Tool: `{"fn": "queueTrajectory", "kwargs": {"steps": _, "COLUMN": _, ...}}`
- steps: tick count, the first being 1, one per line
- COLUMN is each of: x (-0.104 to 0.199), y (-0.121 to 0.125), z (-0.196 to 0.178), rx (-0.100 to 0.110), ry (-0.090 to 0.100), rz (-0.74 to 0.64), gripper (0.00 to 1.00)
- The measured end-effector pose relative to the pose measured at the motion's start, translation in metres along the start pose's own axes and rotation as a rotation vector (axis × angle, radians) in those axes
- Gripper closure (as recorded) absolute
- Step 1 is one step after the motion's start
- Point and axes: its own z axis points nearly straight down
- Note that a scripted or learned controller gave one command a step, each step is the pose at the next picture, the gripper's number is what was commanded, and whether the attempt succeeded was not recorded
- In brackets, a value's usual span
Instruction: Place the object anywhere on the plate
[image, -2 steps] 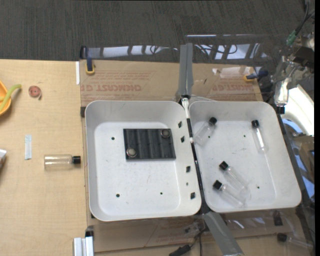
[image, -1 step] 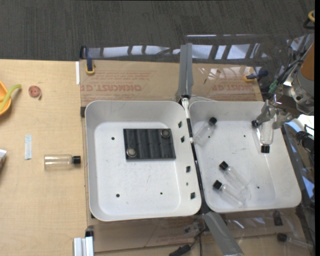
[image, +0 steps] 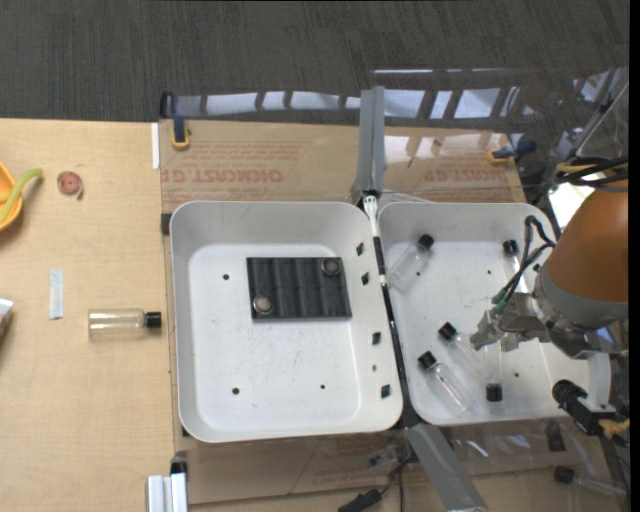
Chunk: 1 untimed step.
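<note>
Looking down from above at a slant, the camera view shows two shallow white bins side by side on a desk. The left bin holds a dark ridged plate lying flat near its middle. The right bin holds several small clear vials with black caps: one vial near the shared wall, another vial toward the front. The grey arm with its orange band reaches in from the right, and the gripper hangs low over the right bin; whether it is open, closed or gripping a vial cannot be told.

Likely risks: the clear, round vials could roll or slip from a grasp, and a carried vial could catch the wall between the bins or roll off the ridged plate.
</note>
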Motion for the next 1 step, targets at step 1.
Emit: {"fn": "queueTrajectory", "kwargs": {"steps": 1, "x": 0.1011, "y": 0.0616, "z": -0.0433, "rx": -0.002, "ry": -0.002, "rz": 0.0, "gripper": 1.0}}
